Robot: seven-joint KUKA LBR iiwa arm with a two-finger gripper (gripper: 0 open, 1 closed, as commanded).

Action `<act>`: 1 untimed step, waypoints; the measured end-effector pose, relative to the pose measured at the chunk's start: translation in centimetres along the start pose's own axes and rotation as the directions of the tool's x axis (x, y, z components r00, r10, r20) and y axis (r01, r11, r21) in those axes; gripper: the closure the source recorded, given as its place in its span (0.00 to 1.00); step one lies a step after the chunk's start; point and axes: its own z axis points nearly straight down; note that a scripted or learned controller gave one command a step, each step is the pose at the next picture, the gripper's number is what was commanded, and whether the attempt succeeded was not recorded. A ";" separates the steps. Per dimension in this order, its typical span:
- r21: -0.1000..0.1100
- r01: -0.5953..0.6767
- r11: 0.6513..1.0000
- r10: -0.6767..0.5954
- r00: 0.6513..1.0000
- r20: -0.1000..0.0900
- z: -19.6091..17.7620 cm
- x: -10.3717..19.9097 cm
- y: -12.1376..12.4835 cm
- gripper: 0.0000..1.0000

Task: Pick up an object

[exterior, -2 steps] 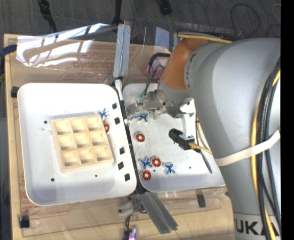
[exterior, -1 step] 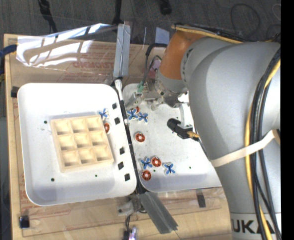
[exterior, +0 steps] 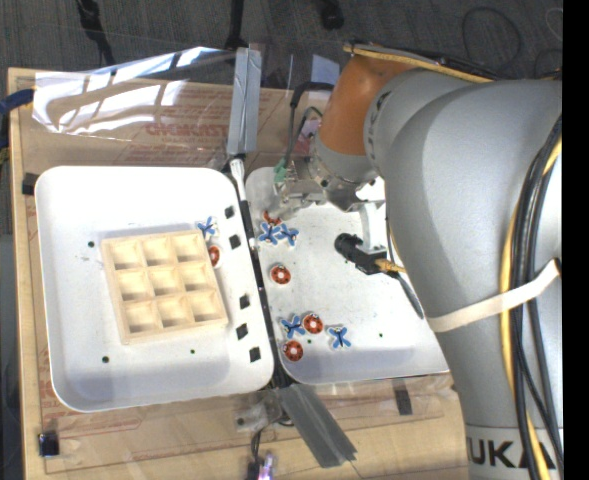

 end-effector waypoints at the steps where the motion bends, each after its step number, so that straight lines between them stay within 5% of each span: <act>1: 0.000 -0.002 1.000 0.002 1.000 0.003 0.0 -0.2 0.0 0.00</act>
